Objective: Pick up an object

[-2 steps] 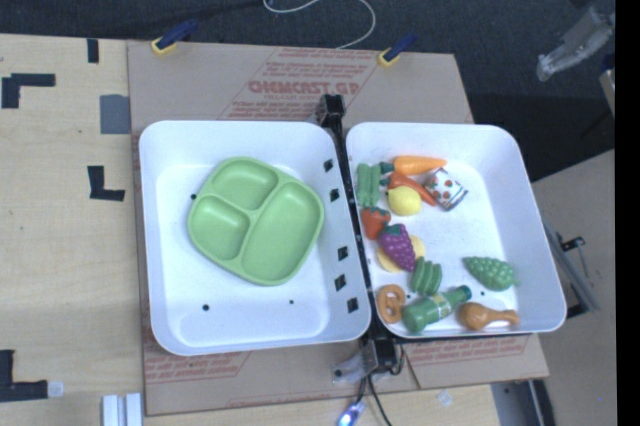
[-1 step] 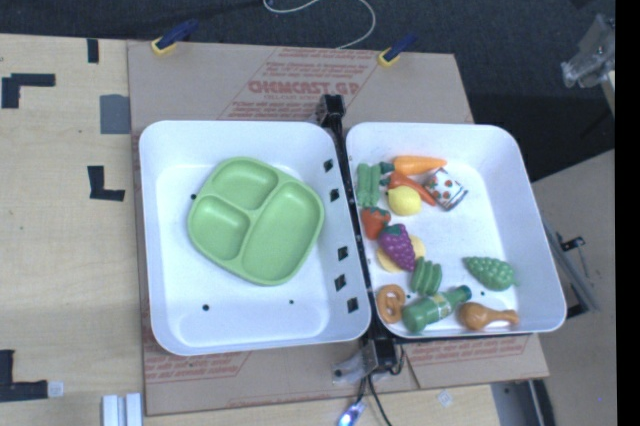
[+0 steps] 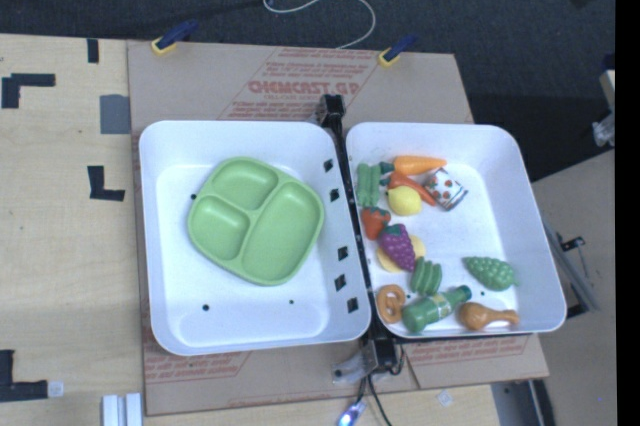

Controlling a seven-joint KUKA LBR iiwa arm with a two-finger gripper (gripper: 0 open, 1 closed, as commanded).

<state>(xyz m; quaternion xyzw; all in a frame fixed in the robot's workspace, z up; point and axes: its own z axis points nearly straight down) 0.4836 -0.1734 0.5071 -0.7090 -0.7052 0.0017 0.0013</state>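
Where you look down on the counter (image 3: 60,214), two white bins sit side by side. Your left bin (image 3: 160,314) holds a green divided plate (image 3: 256,220). Your right bin (image 3: 530,244) holds toy food: grapes (image 3: 396,246), a green bottle (image 3: 434,308), a carrot (image 3: 418,164), a lemon (image 3: 404,202), a pretzel (image 3: 391,301).

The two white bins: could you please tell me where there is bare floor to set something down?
Left white plastic bin: bare floor rings the light green divided plate, widest along the near wall and far-left corner. Right white plastic bin: crowded along the divider, from the orange toy carrot to the green toy bottle; the right-wall strip above the green leafy toy is free.
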